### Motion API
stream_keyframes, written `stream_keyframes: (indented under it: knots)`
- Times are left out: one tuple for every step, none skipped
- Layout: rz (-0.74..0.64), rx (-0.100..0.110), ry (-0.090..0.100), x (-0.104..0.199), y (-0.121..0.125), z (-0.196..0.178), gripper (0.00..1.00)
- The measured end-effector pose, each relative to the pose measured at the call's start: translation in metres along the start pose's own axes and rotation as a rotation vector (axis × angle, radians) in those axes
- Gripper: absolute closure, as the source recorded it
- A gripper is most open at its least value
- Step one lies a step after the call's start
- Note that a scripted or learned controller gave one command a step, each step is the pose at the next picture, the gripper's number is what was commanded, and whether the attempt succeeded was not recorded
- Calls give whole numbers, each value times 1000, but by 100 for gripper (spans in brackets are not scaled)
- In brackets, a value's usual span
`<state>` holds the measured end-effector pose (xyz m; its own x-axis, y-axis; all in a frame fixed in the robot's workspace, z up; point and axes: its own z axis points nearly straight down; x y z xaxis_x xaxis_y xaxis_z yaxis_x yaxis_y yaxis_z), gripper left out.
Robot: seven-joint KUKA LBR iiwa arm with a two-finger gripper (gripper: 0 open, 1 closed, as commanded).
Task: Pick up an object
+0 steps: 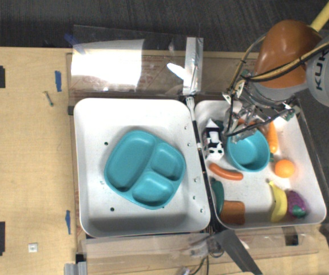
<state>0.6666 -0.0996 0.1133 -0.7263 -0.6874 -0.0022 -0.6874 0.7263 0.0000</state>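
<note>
Left bin [90, 119]: one teal divided plate [145, 168], three compartments, lying flat near the middle.

Right bin [310, 179]: teal bowl [249, 151], upright, toward the far side; an orange carrot [273, 137] just beside its right rim; an orange ball [284, 168] near its lower right; a red-orange sausage [226, 172] just below its left edge; a small black-and-white toy [213, 141] to its left; a banana [277, 200], a purple fruit [296, 204] and a brown block [233, 212] along the near side.

Gripper [245, 125]: hanging over the bowl's far rim, wires and linkage crowding the view. How far the fingers stand apart cannot be told, nor whether anything is between them.

Handling, as judged: the bowl looks like light, stiff, smooth plastic, likely to slip under a loose pinch. The thin rim is the sensible hold, one finger inside the wall and one outside. The neighbouring carrot and sausage sit close enough to be nudged.
</note>
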Motion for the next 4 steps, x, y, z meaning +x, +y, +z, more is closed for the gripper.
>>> stream_keyframes:
  knots:
    - [-538,4,-12,39,-2,19,100]
    - [-534,7,-6,45,-6,23,0]
    - [-462,6,-4,66,42,24,0]
    - [-623,11,-5,117,63,23,0]
